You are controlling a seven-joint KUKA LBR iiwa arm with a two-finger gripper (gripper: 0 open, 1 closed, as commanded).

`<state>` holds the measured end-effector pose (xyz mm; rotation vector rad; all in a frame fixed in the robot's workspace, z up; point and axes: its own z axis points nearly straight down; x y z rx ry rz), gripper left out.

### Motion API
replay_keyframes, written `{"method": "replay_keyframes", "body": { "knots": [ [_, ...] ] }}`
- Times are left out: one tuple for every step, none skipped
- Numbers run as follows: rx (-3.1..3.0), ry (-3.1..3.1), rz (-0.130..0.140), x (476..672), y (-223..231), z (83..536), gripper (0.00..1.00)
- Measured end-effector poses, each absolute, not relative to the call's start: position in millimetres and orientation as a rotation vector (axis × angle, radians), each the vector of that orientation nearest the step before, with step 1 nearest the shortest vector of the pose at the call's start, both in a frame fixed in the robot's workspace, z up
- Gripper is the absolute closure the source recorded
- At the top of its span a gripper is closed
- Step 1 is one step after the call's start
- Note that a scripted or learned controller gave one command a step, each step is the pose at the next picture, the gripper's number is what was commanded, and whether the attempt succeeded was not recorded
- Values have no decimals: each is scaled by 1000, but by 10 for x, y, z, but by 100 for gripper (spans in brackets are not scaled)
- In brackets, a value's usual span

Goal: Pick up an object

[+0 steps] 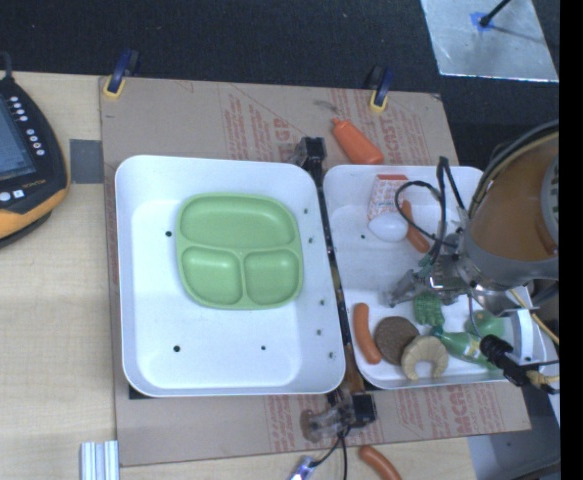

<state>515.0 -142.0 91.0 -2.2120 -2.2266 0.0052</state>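
The right bin [356,193] holds several small objects. A white and red carton [385,196] lies at its back, with a white egg-shaped piece [388,228] and a thin orange stick [414,225] just in front. Near the front lie a red sausage [367,332], a brown round patty [395,335] and a tan ring-shaped bun [426,356]. Green pieces [430,310] lie at the front right. My gripper [418,286] is low in this bin, just above the green pieces, with the grey and orange arm [516,213] behind it.
The left bin [146,348] carries a green divided plate [239,250]. An orange carrot [357,143] lies on the cardboard behind the right bin, and another orange piece [381,461] lies in front. A teach pendant [6,168] rests at far left.
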Motion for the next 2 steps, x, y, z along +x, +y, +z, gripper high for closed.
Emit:
{"method": "replay_keyframes", "body": {
  "knots": [
    [-2207, -2233, 9, 5154, -1434, 1015, 100],
    [-2214, -2227, 0, 5766, -781, 1934, 100]
  ]
}}
